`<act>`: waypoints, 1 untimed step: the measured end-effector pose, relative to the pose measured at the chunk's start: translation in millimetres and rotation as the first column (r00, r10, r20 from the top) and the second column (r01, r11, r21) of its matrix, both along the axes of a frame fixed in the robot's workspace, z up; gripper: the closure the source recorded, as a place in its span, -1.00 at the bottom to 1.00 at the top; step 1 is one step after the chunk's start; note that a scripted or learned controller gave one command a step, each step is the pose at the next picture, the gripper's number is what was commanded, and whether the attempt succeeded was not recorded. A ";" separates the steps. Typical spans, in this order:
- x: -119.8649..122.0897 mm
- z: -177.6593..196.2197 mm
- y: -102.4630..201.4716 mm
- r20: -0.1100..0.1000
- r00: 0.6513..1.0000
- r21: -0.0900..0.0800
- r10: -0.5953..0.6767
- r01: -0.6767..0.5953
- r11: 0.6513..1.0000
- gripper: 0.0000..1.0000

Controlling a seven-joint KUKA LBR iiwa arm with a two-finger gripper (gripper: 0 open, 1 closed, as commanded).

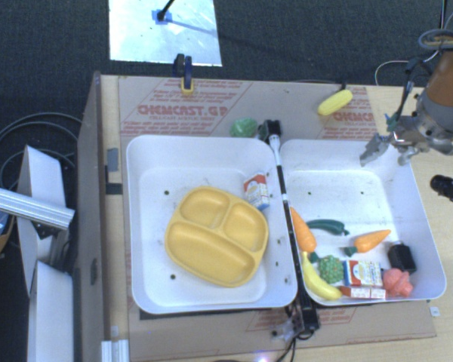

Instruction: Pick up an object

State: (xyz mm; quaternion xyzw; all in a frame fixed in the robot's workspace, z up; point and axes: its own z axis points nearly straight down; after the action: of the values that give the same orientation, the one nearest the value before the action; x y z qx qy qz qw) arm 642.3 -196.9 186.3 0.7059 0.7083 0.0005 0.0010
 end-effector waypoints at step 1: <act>-129.5 -72.6 44.0 -0.017 1.000 0.007 -0.004 0.004 1.000 -1.00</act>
State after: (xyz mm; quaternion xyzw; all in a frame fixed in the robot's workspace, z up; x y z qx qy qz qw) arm 512.8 -152.8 113.7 0.7073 0.7068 -0.0029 -0.0075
